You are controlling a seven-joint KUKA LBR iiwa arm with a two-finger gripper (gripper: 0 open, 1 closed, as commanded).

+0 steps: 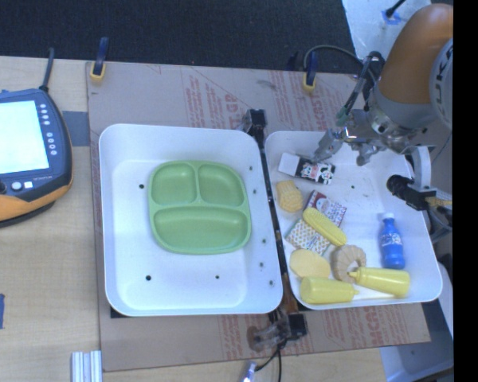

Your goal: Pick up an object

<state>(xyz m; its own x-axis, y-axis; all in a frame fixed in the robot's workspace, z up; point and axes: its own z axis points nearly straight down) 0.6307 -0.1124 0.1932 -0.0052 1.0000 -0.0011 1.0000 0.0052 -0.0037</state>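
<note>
A: How should the arm (414,54) grab a toy?

B: Go straight down on one, like the blue bottle (392,242) in the right bin (430,281).

A: Where's the claw (346,143)?

B: Up over the bin's back part, tipped left. It looks spread wide, holding nothing.

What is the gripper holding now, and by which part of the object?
Nothing is held. The gripper hangs above the far end of the right bin, its fingers spread, with nothing between them.
</note>
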